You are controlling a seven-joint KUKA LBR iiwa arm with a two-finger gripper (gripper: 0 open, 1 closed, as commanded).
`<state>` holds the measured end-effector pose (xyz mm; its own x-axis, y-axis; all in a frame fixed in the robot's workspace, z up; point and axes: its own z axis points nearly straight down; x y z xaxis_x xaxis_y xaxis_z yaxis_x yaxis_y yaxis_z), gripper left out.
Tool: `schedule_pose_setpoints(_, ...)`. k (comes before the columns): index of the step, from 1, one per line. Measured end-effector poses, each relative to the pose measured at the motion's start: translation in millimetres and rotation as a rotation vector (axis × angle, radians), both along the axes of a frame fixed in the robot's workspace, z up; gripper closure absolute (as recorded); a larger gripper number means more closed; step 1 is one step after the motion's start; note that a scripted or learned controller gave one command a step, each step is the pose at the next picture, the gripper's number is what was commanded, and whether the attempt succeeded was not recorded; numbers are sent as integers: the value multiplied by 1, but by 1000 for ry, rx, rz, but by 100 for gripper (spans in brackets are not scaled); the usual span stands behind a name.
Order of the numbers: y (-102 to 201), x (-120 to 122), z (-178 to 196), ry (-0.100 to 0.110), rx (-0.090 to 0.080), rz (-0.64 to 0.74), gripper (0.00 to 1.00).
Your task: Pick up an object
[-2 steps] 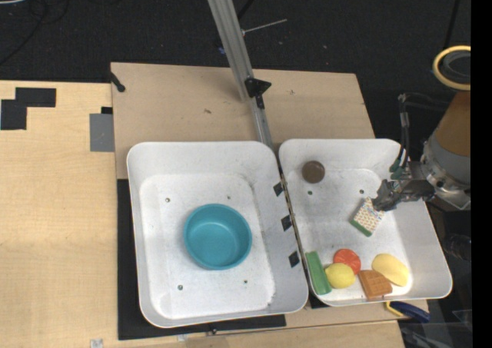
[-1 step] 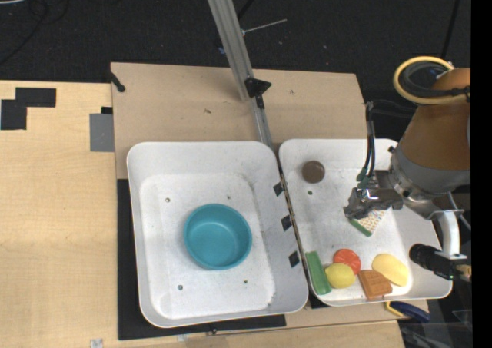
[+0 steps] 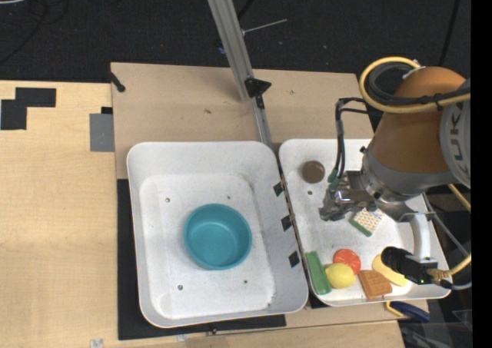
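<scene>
My gripper (image 3: pixel 334 210) hangs over the middle of the right bin (image 3: pixel 295 156), below the grey arm with its orange band (image 3: pixel 419 120). A small checkered white-and-green packet (image 3: pixel 367 221) lies just to its right, partly under the wrist. A brown round disc (image 3: pixel 312 171) sits behind it, towards the bin's far left corner. Along the bin's near edge lie a green block (image 3: pixel 317 273), a yellow ball (image 3: pixel 340 276), a red-orange ball (image 3: pixel 347 257) and a tan block (image 3: pixel 375 284). I see nothing held in the gripper.
The left bin (image 3: pixel 154 162) holds a teal bowl (image 3: pixel 217 236) near its middle. A slanted metal rail (image 3: pixel 231 31) rises behind the bins. Black clips (image 3: pixel 283 204) sit along the wall where the two bins meet.
</scene>
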<state>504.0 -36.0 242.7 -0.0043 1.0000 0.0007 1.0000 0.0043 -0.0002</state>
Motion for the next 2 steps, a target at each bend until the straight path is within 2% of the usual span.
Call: schedule_pose_setpoints(2, 102, 8, -7, 1, 0, -1, 100)
